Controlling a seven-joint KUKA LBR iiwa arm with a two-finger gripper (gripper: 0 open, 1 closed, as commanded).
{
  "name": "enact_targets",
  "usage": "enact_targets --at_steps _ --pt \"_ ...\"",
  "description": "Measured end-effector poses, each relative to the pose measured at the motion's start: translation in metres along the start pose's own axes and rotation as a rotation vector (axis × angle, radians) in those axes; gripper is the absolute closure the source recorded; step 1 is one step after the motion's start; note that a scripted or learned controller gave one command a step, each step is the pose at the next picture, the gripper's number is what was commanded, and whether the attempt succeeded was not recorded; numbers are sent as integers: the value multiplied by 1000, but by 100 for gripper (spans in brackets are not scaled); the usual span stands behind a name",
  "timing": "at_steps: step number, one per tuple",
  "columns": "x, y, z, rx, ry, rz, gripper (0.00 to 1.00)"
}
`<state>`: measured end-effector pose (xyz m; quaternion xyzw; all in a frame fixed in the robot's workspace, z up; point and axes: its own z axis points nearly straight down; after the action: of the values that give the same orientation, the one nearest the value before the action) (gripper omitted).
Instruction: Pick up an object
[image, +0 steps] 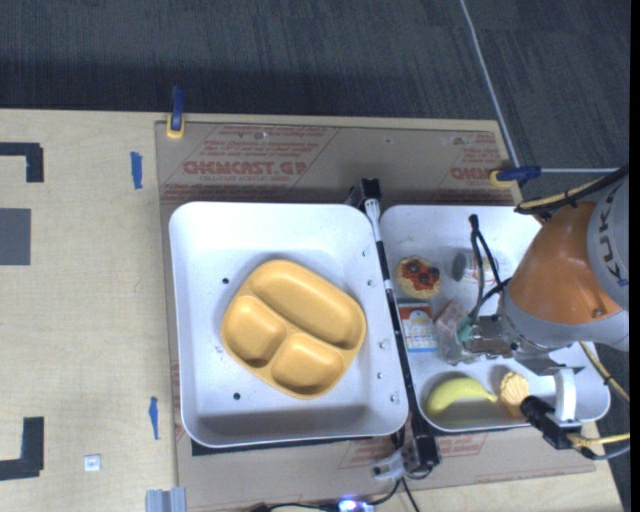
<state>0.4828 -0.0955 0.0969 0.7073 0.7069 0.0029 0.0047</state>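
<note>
The gripper (462, 338) hung low in the right bin (440, 225) among small packets — whether it was spread, I could not tell. Nearest lay a banana (458, 396); a straight, centred descent would have served best.

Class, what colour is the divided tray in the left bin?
Yellow-orange; the tray shows clearly in the camera view.

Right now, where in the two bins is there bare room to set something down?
Left bin: bare floor rings the yellow tray, widest along its top and left walls. Right bin: crowded by the banana, small packets and the arm's end effector; a bare strip remains along its top wall.
</note>
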Motion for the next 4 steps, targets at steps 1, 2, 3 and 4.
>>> enact_targets --at_steps 1,2,3,4 --pt "0 0 0 0 0 0 0" --pt "4 -3 11 9 3 1 0" --pt "4 -3 11 8 3 0 0" --pt "3 -3 11 8 3 0 0"
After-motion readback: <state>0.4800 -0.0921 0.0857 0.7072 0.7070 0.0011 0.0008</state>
